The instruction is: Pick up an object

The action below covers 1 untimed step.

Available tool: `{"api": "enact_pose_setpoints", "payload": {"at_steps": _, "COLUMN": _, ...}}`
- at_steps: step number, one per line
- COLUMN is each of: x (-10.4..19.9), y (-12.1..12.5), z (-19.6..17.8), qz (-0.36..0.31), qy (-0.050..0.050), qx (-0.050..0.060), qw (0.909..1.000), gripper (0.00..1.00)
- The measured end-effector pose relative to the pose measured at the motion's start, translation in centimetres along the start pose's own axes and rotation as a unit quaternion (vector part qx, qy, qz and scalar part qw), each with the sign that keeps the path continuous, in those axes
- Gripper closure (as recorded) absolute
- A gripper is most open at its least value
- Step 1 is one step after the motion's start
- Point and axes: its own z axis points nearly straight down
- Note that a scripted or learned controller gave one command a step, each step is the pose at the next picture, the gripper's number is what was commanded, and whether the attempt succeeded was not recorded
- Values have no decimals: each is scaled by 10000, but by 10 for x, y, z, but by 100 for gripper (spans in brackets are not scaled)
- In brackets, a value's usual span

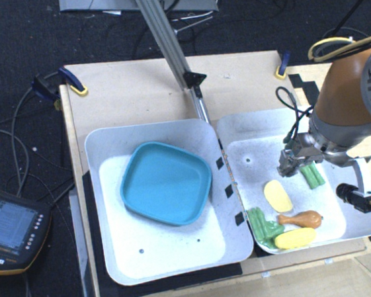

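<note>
A: Where are the pickable things?
B: In the right bin (237, 132), lower right of the frame: a green stick (312, 175), yellow oval (278, 196), drumstick (301, 218).
A: And the pincer (290, 163)?
B: Beside the green stick; spread or pressed together, I cannot tell. A blue plate (167, 183) fills the left bin (99, 148).

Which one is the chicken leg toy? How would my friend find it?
Look at the right white bin, the one the robot arm reaches over, and go to its near edge where the toy foods sit. The chicken leg lies there, just above a yellow piece and below a pale yellow oval. It's the only brown one, fat at one end with a thin bone handle.
</note>
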Motion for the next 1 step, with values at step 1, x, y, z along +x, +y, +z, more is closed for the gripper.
{"api": "enact_pose_setpoints", "payload": {"at_steps": 1, "x": 0, "y": 1, "z": -52, "qz": 0, "qy": 0, "qx": 0, "qw": 10000, "gripper": 100}}
